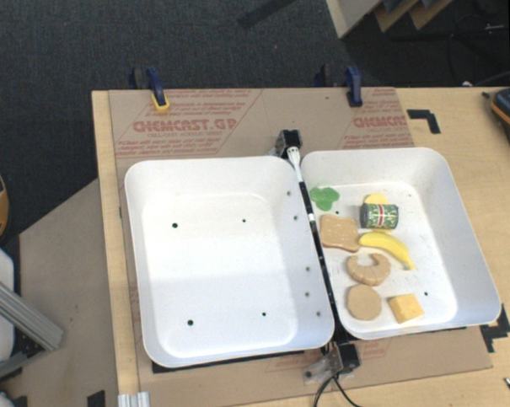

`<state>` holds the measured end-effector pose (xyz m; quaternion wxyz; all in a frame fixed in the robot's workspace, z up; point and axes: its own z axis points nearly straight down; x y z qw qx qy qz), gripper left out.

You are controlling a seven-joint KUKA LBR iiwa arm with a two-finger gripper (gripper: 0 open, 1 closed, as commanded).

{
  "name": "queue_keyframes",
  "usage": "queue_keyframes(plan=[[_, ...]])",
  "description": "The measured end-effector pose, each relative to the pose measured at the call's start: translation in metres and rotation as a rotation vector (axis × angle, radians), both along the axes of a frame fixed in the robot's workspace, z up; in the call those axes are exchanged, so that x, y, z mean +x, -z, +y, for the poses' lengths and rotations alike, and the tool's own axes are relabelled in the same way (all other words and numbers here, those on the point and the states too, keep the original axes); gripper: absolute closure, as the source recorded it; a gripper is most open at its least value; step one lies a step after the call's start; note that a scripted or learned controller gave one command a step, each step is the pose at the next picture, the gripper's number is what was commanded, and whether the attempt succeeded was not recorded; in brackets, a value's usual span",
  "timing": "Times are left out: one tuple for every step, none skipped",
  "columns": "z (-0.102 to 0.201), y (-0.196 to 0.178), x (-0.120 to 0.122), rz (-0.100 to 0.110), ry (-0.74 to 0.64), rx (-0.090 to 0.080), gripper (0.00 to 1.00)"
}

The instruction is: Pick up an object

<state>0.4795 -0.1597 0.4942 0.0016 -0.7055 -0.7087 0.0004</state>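
Camera view: right bin (439,169) crowded, banana (387,247) touching croissant (369,268), can (379,214) just above.

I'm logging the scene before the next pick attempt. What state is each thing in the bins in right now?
Green leaf-shaped toy: flat, near the right bin's left wall.
Green-and-yellow labelled can: on its side.
Tan toast slice: flat, beside the divider.
Yellow banana: lying down, below the can.
Tan curved croissant: flat, mid-bin.
Round tan cookie: flat.
Orange cheese block: resting near the right white bin front wall.
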Motion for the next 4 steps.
queue_keyframes(plan=[[-0.060,-0.028,-0.001,-0.009,0.010,-0.008,1.00],[-0.024,-0.001,0.000,0.000,0.001,0.000,1.00],[0.041,0.028,0.000,0.001,-0.003,0.001,1.00],[-0.059,-0.002,-0.001,-0.009,0.013,-0.008,1.00]])
